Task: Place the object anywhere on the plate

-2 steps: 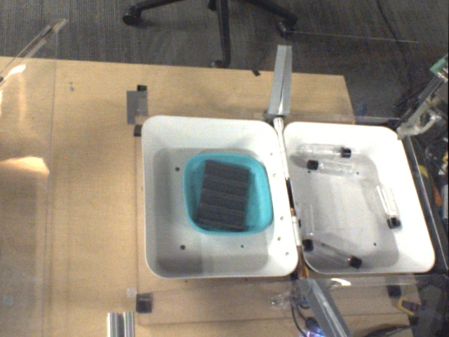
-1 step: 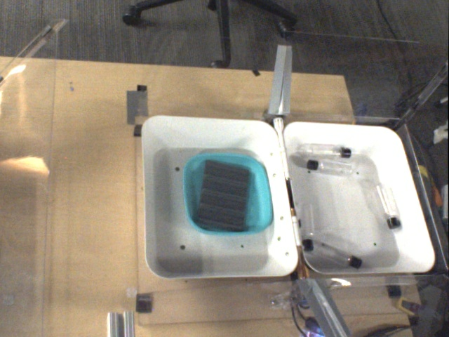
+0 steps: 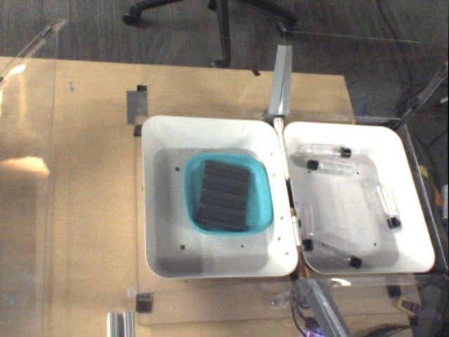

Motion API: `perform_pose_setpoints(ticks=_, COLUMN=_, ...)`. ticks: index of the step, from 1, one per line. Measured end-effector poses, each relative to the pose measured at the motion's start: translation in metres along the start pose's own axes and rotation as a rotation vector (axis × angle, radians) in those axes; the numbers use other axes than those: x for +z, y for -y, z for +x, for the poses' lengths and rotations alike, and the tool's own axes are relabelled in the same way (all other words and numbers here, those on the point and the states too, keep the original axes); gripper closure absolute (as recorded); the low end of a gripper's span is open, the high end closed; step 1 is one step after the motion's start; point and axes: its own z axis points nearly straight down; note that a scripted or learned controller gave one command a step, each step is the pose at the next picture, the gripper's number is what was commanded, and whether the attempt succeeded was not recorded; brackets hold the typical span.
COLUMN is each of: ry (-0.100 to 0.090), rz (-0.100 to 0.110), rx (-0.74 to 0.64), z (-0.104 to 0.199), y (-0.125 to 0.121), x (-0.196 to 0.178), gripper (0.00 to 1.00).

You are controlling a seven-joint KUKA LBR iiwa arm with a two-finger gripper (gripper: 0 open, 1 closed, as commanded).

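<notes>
Plain glossy white on the left bin and the right bin alike, with bright turquoise, unpatterned, on the plate. Dark charcoal grey on the block, crossed by a pattern of parallel ridges in a slightly lighter grey; see-through and colourless for the tubes, black at their caps. Pale tan with a faint wood grain on the bench, finely speckled grey on the carpet, black on the chair base, dull silver-grey on the metal post.
</notes>
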Motion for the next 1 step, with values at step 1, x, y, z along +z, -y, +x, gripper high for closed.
perform_pose_setpoints(ticks=1, ry=0.000, rz=0.000, rx=0.126, z=-0.0002, y=-0.0002, x=-0.0001, gripper=0.00)
